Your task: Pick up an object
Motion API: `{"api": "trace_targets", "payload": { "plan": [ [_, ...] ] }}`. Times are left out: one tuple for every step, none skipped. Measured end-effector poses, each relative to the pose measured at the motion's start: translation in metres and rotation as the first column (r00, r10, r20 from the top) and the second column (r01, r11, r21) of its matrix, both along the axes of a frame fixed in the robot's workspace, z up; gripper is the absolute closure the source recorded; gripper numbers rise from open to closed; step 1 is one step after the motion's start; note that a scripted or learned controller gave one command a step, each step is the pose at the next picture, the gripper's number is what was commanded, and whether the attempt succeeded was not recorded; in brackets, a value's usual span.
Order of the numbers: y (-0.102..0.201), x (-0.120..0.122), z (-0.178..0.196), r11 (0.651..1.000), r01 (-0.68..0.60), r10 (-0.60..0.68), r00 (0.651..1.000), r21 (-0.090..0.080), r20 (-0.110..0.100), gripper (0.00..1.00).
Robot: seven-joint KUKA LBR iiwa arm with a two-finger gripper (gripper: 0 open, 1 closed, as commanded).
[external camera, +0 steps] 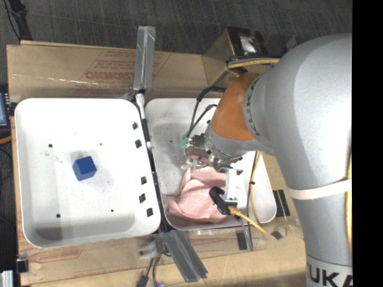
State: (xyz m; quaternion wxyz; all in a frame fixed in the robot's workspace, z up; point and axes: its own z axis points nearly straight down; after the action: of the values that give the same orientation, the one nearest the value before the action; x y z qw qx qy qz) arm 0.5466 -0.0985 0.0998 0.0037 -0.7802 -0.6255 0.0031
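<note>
Pink cloth [194, 196] lies crumpled in the bin [163, 115] that the gripper [196, 154] hangs over, directly under the gripper and spreading from it toward the bin's near edge. The cloth's upper fold rises to a peak right at the gripper's underside. It looks like contact, but the wrist and cables block that spot, so it may only be just beneath. Can't tell whether the gripper is spread or closed on the cloth, since its tip is hidden by its own body. The floor of that bin beyond the gripper, toward the far wall, is bare white. The grey arm [311, 118] comes in over the bin's outer side, with the orange band [230, 115] just above the gripper. A blue cube [84, 167] is well apart from the gripper, across the shared rim, sitting flat mid-floor in the other bin [72, 109]. Both bins rest on brown cardboard [72, 64].
</note>
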Motion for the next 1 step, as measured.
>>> {"api": "trace_targets", "payload": {
  "plan": [
    [-0.0078,-0.0043,-0.0081,0.977,0.213,-0.213,0.977,0.0,0.004,1.0]
  ]
}}
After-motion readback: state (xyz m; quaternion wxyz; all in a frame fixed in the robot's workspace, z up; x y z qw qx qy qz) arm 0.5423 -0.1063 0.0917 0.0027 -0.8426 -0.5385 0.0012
